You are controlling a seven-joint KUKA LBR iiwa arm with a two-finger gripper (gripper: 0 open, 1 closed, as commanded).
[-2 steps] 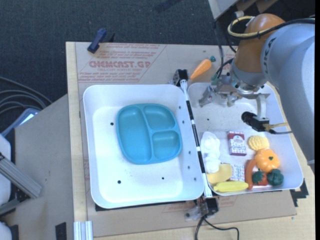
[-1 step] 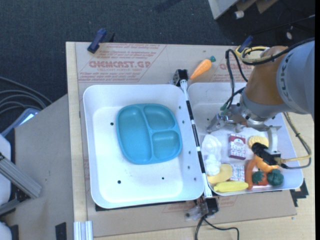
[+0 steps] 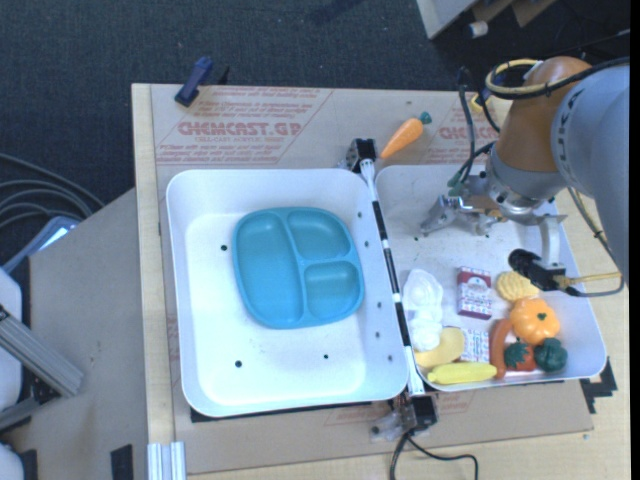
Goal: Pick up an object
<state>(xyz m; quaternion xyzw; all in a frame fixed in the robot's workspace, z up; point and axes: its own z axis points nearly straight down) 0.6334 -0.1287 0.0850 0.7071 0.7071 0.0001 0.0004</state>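
Toys (image 3: 500,333) are waiting heaped in the right bin (image 3: 590,353) while I am hovering my pincer (image 3: 455,211), whose spread I cannot tell, and choosing one.

**Plastic, board and carpet**

Both bins look like smooth white plastic with a soft sheen: the left bin (image 3: 190,268) and the right bin (image 3: 590,343). The blue tray (image 3: 298,265) in the left bin is moulded plastic, satin rather than glossy. The toy food, such as the orange pumpkin (image 3: 534,320) and yellow banana (image 3: 462,373), looks like shiny plastic. The bench top (image 3: 250,128) is matt tan board with printed red lettering. The floor (image 3: 90,38) at the far left is dark, rough carpet.
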